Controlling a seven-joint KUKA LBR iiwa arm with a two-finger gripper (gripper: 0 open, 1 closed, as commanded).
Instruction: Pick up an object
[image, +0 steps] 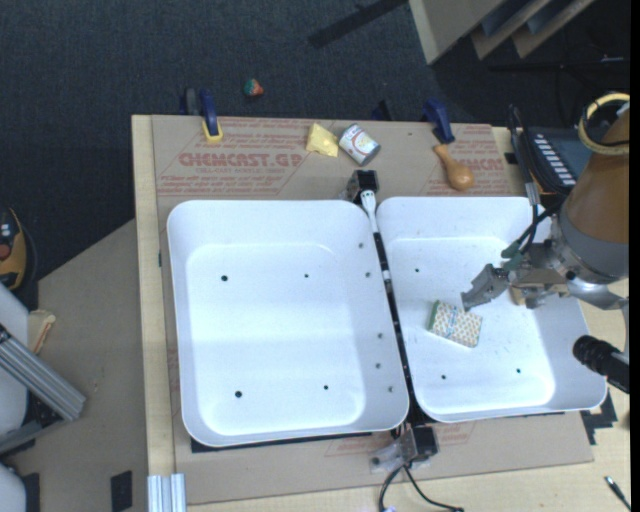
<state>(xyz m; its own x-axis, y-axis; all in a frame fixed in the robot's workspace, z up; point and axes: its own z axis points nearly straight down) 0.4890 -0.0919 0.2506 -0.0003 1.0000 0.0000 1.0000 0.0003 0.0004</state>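
A small flat packet (456, 324) with a speckled green and orange pattern lies in the right bin (520, 385), left of its centre. My gripper (500, 293) hangs just above and to the right of the packet, reaching in from the right. Its fingers (480, 289) are spread, with nothing between them, and the nearest fingertip ends a little above the packet's upper right corner.
The left bin (200, 400) sits beside the right one, with a black divider strip (385, 290) between them. On the board behind the bins lie a yellow piece (322, 140), a small white box (358, 144) and an orange-brown object (455, 170). Blue clamps (209, 112) hold the board's far edge.
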